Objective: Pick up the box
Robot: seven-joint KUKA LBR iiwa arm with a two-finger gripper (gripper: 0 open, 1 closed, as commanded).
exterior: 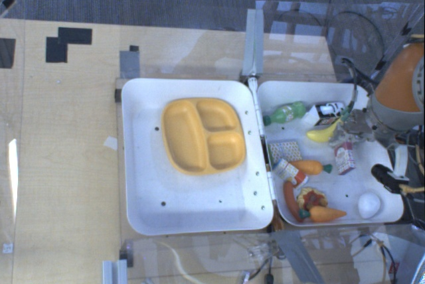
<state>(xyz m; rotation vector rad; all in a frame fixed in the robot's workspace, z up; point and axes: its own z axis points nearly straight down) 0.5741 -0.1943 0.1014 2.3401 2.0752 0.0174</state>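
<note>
A: While the arm (398, 87) reaches in from the right over the right bin (392, 213), where does the gripper (346, 133) sit?

B: Low at the bin's upper right part, just over a small red and white box (344, 158), beside a banana (323, 133). The box may be between the fingers, but the wrist hides too much; I cannot tell how the pincer stands.

A: And the other things there?

B: A green bottle (287, 112) near the top left, a black and white packet (327, 110) beside it, a checked packet (284, 150) lower, two carrots (309, 167) (325, 213), a red sausage (291, 200) and a white ball (368, 204) at the lower right.

A: The left bin (143, 210)?

B: It holds a yellow divided tray (202, 135) with three compartments, lying flat near the middle.
</note>
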